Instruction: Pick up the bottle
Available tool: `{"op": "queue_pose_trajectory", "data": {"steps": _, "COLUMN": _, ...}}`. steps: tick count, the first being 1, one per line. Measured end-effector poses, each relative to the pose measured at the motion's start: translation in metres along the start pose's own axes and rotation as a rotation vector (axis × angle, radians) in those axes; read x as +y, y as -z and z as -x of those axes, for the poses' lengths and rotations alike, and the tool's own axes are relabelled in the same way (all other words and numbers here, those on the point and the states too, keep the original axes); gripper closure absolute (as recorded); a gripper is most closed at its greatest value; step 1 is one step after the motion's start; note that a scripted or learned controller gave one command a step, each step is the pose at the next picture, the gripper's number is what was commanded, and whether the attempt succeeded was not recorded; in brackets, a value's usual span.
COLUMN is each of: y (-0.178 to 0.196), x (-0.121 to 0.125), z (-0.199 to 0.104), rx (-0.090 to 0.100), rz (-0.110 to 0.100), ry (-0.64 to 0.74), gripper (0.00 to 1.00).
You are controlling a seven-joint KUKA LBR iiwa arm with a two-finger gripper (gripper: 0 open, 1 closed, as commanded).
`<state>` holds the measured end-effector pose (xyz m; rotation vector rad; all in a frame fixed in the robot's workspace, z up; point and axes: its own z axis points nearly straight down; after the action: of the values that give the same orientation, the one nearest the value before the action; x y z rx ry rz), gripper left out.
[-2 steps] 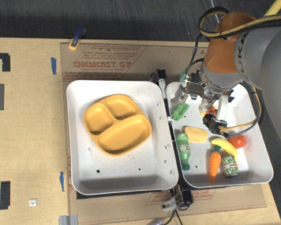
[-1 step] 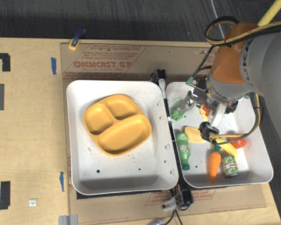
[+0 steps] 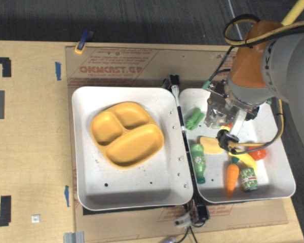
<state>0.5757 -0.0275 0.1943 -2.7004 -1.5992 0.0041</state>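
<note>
The arm reaches in from the right, its tool [image 3: 219, 116] pointing down over the right bin's [image 3: 283, 186] far half; whether it is open or gripping cannot be told. The green bottle [image 3: 198, 162] lies by that bin's left wall, nearer than the tool and apart from it.

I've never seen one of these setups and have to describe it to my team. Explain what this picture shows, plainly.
This is one picture from a fixed camera above a bench, looking down at a slant. The grey machine with the orange band is a robot arm reaching in from the right. Its claw hangs over the right white bin. That bin has toy food: a green bottle along its left wall, a carrot, a yellow wedge, a small green can and a light green piece. The left white bin holds a yellow divided tray. Nothing shows between the claw's fingers; the bottle lies apart from it.
</note>
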Motion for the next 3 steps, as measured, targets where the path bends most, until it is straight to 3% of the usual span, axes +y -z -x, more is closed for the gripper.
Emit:
{"op": "queue_pose_trajectory", "data": {"steps": 1, "y": -0.010, "x": -0.035, "z": -0.039, "rx": 0.000, "rz": -0.001, "ry": -0.128, "gripper": 1.00}}
{"op": "queue_pose_trajectory", "data": {"steps": 2, "y": -0.010, "x": -0.108, "z": -0.064, "rx": -0.001, "rz": 0.000, "ry": 0.278, "gripper": 1.00}}
{"op": "queue_pose_trajectory", "data": {"steps": 3, "y": 0.078, "x": -0.106, "z": 0.007, "rx": 0.000, "rz": 0.006, "ry": 0.551, "gripper": 1.00}}
